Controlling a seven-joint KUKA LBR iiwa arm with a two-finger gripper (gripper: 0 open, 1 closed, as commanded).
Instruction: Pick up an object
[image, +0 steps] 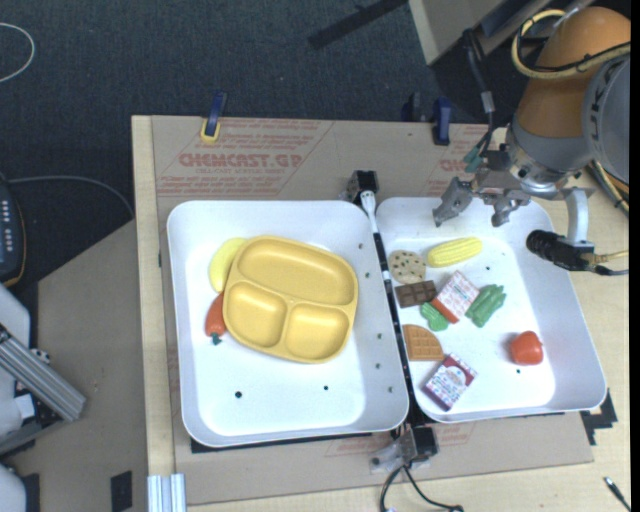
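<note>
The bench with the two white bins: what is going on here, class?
A grey robot arm reaches in from the right, its gripper open over the far end of the right bin and holding nothing. Just below it lies a toy corn cob, with a cookie, a tomato and other play food nearby. The left bin holds a yellow divided tray.

Bins (190, 300) look like smooth white plastic, slight sheen. Yellow tray (290, 298) is glossy moulded plastic. Corn (454, 250), tomato (526, 347) and green pepper (486, 304) look like shiny toy plastic. Cookie (406, 265) and waffle (423, 343) look matt, textured. Red packets (449, 382) have printed, paper-like faces. Board (240, 160) under the bins looks like matt brown cardboard. Gripper (482, 201) is dull grey metal.
</note>
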